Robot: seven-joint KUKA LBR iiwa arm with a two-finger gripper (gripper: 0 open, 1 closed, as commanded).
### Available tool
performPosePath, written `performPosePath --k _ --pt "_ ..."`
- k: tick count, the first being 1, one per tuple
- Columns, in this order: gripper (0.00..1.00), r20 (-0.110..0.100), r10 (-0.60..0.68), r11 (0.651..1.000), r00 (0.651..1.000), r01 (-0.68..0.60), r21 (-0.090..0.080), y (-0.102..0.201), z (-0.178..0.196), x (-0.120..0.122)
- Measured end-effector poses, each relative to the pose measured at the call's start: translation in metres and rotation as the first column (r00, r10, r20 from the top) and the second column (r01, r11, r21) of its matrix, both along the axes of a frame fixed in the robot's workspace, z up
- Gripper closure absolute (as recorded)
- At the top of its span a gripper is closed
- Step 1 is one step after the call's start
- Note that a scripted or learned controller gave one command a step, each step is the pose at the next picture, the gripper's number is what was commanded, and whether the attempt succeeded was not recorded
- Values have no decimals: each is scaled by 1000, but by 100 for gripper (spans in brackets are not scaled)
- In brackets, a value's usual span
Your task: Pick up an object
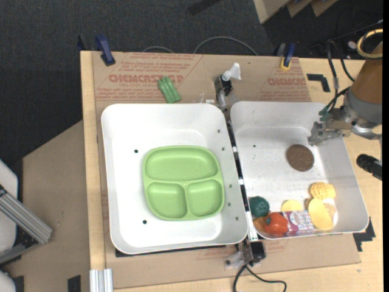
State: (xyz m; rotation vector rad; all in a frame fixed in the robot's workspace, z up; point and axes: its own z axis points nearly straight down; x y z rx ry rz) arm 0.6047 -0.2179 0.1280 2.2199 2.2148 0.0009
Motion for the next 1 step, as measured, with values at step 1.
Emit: performPosePath --k 1 --pt "0 -4 2 1000 1000 -2 3 2 -2 -1"
